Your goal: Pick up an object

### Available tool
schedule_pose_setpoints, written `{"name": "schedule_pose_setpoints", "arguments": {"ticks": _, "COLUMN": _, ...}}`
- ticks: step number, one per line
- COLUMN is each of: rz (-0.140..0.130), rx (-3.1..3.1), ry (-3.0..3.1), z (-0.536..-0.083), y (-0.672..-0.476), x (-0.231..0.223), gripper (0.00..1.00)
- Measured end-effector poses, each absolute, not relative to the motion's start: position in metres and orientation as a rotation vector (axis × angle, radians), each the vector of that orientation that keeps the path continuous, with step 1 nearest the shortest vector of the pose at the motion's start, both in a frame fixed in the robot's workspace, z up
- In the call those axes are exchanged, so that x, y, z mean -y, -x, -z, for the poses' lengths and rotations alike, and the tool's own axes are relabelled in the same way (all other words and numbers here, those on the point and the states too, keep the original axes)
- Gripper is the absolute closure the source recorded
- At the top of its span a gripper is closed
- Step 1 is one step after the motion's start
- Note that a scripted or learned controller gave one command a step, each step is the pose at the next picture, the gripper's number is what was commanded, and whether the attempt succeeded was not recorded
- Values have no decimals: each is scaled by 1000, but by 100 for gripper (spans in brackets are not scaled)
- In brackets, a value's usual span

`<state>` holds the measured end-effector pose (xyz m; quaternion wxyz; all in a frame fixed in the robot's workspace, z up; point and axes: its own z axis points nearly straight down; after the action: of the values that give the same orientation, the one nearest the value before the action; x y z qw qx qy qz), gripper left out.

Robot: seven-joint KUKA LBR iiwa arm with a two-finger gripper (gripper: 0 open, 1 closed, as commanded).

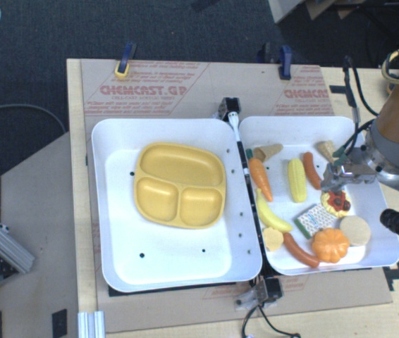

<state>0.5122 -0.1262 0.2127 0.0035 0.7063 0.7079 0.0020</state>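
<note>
**End effector over right bin, nearest item directly beneath**

Item nearest the tool: a small round toy piece, yellow with red and dark spots point(338, 202), lying toward the right side of the right white bin point(284, 127). It sits just below the metal end effector point(340, 175) in the view, touching or nearly so; which, I cannot tell. No long axis to speak of.

End effector: low over the bin's right half, reaching in from the right. Whether its fingers are spread or closed cannot be told from this view; nothing is seen between them.

Neighbours, moving outward: red plastic sausage point(311, 170) just left of the tool, long axis running near to far; yellow corn cob point(297, 179) beside that, same axis; green-edged patterned block point(315, 220) and pale round disc point(355, 229) on the near side; orange toy pumpkin point(330, 245) nearer still; orange carrot point(260, 178) and yellow banana point(273, 218) at the left wall.

Left white bin point(115, 259): yellow three-compartment plastic tray point(180, 185), well apart.

Judgement: a straight descent suits the spotted piece best.
</note>
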Motion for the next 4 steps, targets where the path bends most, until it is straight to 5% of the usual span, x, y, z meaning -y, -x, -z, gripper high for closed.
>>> {"name": "schedule_pose_setpoints", "arguments": {"ticks": 1, "rz": -3, "rx": -2220, "ry": -2217, "z": -226, "y": -513, "x": 126, "gripper": 100}}
{"name": "schedule_pose_setpoints", "arguments": {"ticks": 3, "rz": -3, "rx": -2230, "ry": -2215, "z": -235, "y": -504, "x": 7, "gripper": 100}}
{"name": "schedule_pose_setpoints", "arguments": {"ticks": 4, "rz": 4, "rx": -2224, "ry": -2224, "z": -220, "y": -499, "x": 9, "gripper": 100}}
